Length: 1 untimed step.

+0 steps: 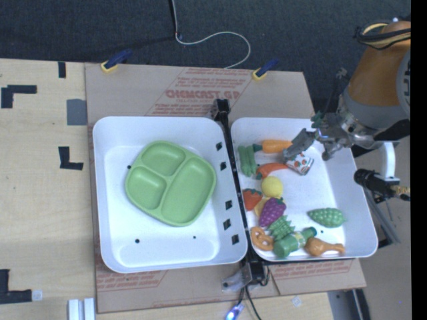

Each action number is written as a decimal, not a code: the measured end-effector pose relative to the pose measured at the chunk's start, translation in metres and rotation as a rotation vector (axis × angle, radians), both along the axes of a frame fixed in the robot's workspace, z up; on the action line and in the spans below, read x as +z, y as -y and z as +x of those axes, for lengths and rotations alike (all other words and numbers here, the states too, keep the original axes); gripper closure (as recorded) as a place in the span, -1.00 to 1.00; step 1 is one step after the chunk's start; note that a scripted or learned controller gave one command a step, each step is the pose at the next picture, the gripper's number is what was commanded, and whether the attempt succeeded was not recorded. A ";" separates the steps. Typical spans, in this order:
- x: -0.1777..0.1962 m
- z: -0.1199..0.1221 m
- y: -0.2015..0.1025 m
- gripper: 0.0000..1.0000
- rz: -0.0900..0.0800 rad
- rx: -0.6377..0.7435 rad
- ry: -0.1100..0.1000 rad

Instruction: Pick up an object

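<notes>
The tool (311, 147), fingers spread, hangs at the frame's right over the right bin (357, 199), just above a carton (301, 163): likely light, stiff, best gripped across its flat sides.

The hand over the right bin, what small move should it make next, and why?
Probably ease straight down. The hand sits over the right bin, with one finger just above a small red-and-white toy. The toy lies apart from the pile of toy produce, so it looks the easiest thing to take.
</notes>
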<state>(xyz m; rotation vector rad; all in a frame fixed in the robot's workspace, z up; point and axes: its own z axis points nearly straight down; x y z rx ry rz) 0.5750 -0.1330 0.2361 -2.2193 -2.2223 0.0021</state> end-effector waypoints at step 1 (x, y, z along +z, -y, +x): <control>-0.056 -0.048 -0.068 -1.00 0.004 0.004 -0.009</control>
